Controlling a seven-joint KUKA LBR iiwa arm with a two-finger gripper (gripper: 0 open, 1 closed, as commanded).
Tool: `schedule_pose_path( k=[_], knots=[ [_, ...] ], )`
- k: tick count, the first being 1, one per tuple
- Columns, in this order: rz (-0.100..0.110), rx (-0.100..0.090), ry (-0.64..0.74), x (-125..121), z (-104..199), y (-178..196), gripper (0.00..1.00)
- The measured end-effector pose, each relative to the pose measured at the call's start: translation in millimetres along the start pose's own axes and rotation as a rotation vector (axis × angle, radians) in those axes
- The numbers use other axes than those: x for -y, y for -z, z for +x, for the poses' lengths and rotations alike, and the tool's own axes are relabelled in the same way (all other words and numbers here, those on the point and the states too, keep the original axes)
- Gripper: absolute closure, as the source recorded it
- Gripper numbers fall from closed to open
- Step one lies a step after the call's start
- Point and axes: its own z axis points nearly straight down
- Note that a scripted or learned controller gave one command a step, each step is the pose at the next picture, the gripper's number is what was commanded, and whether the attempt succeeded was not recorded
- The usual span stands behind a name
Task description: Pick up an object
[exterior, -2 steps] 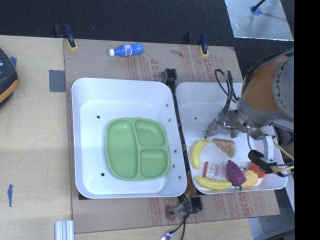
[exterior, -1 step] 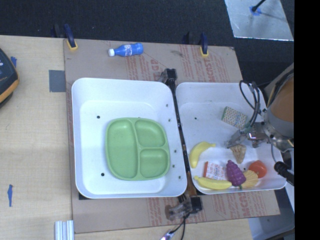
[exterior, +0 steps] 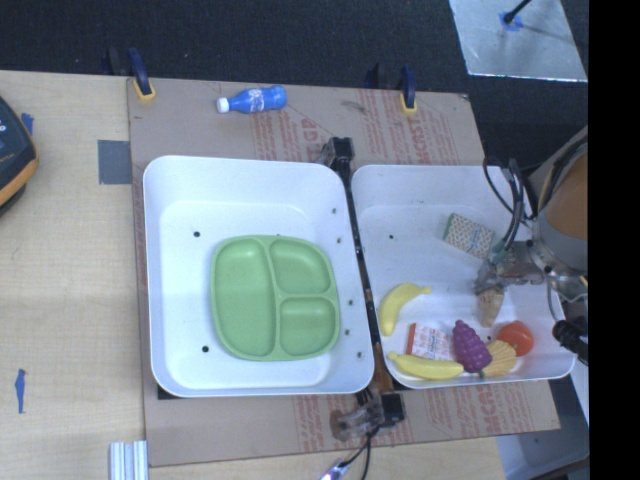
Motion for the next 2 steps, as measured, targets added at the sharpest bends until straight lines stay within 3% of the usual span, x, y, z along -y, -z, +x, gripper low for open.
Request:
schedule_pose_path(
  k=[1,2],
  knots=[
    [-0.004,0.000,0.000,13,73,104,1.00],
    [-0.003,0.000,0.000,-30,134,121,1.00]
  ],
)
